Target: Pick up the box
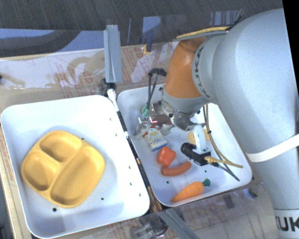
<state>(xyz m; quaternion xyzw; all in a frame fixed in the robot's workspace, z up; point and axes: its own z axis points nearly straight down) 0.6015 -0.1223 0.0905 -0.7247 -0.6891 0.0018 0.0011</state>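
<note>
The left bin [15,168] holds a yellow divided tray [62,168]. In the right bin [150,190], the gripper [151,122] hangs right above the small box [155,138]; whether it is open or closed, I cannot tell. Nearby lie a pepper [166,155], sausage [176,169] and carrot [188,191].

Hand [151,122] low, arm bent downward

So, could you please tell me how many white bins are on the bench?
2. The left bin holds a yellow divided tray; the right bin holds the small items, with the arm above it.
</note>
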